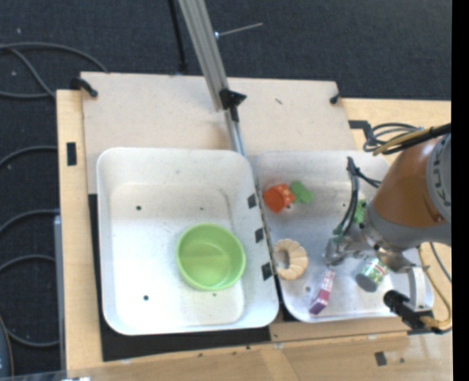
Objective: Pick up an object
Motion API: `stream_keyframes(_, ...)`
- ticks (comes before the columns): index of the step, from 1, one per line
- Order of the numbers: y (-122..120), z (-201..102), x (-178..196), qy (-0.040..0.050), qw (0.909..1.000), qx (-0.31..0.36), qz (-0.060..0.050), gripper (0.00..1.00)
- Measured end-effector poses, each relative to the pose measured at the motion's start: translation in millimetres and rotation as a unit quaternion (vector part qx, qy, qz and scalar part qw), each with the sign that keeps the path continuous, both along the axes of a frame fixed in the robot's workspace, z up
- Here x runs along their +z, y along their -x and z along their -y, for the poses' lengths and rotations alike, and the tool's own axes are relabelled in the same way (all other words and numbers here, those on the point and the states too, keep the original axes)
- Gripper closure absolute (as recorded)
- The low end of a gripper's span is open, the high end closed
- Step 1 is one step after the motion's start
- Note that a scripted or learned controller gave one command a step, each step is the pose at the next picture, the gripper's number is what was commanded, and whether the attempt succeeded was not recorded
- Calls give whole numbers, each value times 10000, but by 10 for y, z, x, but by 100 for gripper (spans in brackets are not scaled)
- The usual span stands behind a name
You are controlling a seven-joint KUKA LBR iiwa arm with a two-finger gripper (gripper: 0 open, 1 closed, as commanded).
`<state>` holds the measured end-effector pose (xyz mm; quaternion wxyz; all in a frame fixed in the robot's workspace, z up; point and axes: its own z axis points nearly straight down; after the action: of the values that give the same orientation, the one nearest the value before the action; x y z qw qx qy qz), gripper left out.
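The right bin [313,165] holds an orange-red toy with a green piece [284,196] near its back left. A cream ridged ring-shaped object [290,259] lies by the bin's left wall. A slim pink and white object [323,291] rests near the front edge. The gripper [339,252] hangs low over the bin's right half, just above and right of the pink object, under the orange-banded wrist [405,185]. A small round greenish object [371,275] sits by the gripper's right side.
The left bin [131,181] holds a lime green bowl [211,255] at its front right. A metal camera pole [206,42] slants up from between the bins. Cables [389,137] run off the arm at the right bench edge.
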<state>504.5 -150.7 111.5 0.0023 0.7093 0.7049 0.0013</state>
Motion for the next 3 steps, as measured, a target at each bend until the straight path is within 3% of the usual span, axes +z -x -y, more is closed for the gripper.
stream_keyframes(3,-96,112,1409,4,10000,53,10,100)
